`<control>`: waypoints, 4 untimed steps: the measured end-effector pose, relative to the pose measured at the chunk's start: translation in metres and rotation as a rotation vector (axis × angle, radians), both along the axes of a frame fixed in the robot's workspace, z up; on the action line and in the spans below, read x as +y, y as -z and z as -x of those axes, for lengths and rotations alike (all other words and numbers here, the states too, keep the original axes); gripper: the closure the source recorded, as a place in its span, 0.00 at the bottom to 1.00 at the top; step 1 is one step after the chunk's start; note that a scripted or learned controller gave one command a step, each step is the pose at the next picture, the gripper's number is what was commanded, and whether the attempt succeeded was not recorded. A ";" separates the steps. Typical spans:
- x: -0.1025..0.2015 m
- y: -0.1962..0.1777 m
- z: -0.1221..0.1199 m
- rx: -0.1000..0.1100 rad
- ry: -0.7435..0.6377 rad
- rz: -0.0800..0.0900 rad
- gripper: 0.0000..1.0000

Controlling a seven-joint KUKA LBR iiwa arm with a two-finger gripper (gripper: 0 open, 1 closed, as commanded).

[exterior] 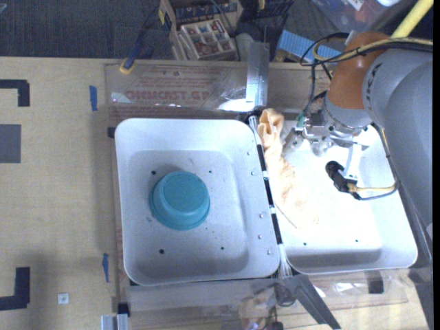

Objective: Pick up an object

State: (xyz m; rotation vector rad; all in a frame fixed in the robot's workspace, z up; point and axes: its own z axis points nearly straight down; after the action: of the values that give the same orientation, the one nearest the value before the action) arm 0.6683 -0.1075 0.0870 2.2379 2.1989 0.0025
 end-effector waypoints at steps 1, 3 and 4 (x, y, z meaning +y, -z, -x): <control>-0.021 -0.003 0.047 0.005 -0.057 -0.002 0.00; -0.047 -0.061 0.000 -0.001 0.009 0.001 0.00; -0.044 -0.056 0.015 0.005 -0.054 -0.001 0.00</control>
State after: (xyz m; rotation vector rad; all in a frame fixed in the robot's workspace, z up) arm 0.6531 -0.1513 0.1427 2.1805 2.2625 -0.0019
